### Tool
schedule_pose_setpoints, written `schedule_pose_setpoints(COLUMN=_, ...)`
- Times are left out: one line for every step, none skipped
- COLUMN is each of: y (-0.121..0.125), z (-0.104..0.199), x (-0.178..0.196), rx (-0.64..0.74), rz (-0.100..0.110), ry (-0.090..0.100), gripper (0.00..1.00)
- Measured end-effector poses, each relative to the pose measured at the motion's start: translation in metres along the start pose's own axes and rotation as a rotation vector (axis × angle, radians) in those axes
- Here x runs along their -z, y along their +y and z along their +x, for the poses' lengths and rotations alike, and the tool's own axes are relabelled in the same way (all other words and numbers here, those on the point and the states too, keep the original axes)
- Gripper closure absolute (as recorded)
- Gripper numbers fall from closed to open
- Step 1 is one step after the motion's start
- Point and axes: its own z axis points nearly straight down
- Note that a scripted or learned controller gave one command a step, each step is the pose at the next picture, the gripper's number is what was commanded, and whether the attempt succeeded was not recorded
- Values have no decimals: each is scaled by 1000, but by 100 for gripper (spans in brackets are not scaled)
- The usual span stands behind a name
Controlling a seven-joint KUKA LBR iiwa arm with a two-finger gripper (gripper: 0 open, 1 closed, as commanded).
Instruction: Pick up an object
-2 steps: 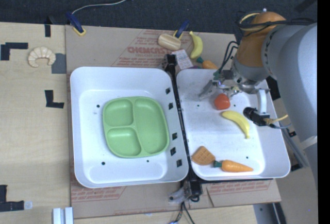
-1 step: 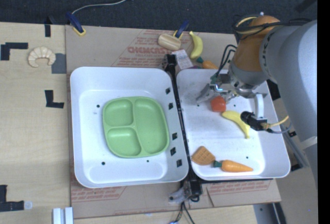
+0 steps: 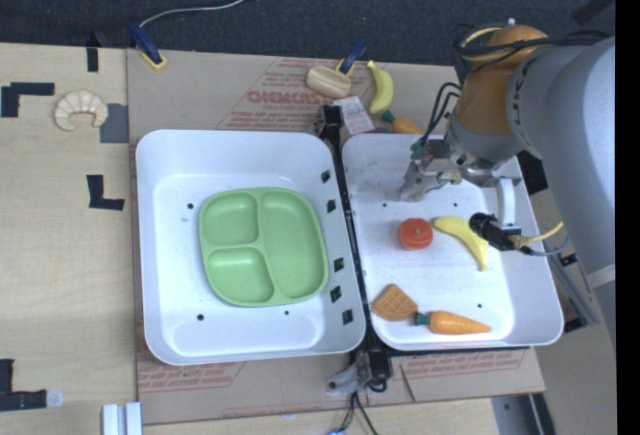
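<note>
The arm [image 3: 560, 113] reaches in from the right, bent down over the right bin [image 3: 530, 318]. Its gripper [image 3: 418, 185] hangs above the tomato [image 3: 416, 234], empty; finger spacing can't be told.

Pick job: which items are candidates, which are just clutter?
Candidates, in the right bin near the end effector:
tomato
banana
carrot
waffle

Clutter:
green tray in the left bin
croissant on the bench
second banana and bread roll behind the bins
</note>
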Motion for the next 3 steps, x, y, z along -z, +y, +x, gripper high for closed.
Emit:
schedule_pose_setpoints(y=0, z=0, x=0, rx=0, rz=1, ry=0, gripper=0)
schedule_pose_setpoints(y=-56, z=29, x=-10, rx=-1, rz=2, ry=2, gripper=0)
schedule_pose_setpoints(y=-53, z=29, x=2, rx=0, rz=-6, ry=1, gripper=100)
